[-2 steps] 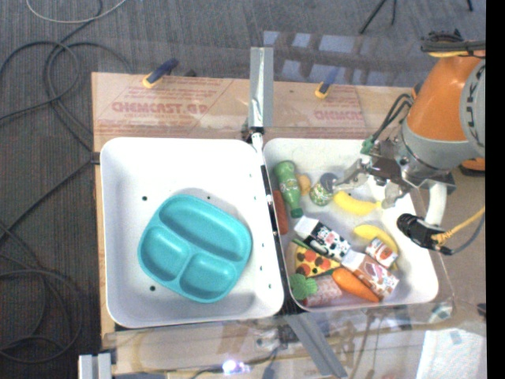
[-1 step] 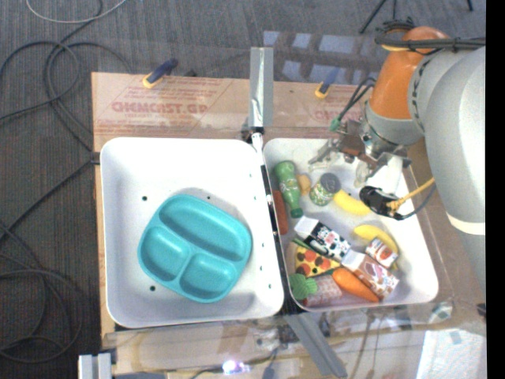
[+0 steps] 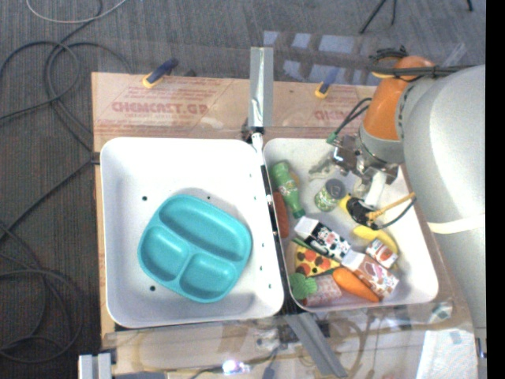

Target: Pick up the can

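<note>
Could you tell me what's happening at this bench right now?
The grey arm has reached into the right bin, with its hand low over a small can lying among toy food. Nothing is visibly held yet. The left bin holds a teal divided plate.

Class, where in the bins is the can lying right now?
The can lies in the right bin, near its top, just right of the green bottle and below the claw.

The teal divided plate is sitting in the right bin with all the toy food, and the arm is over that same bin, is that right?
Not quite. The camera view shows the teal divided plate in the left bin, apart from the toy food. The arm's gripper is indeed over the right bin.
</note>
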`<action>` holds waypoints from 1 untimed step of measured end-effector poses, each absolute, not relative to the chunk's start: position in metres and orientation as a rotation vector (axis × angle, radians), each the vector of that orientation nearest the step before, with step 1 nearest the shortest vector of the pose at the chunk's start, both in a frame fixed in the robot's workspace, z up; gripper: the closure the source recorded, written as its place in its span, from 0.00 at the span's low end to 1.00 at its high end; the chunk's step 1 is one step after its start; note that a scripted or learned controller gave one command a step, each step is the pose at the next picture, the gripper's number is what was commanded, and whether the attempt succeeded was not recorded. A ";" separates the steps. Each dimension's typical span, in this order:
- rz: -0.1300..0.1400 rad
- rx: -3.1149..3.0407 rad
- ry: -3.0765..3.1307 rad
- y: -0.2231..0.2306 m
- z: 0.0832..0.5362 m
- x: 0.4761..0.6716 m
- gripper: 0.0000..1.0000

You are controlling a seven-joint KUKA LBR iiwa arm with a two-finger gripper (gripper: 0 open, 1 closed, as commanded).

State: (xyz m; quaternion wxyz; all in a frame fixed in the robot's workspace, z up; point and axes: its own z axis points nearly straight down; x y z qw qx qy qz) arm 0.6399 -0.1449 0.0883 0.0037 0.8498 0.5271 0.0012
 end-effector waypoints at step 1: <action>-0.001 2.659 1.654 -0.145 0.099 0.640 1.00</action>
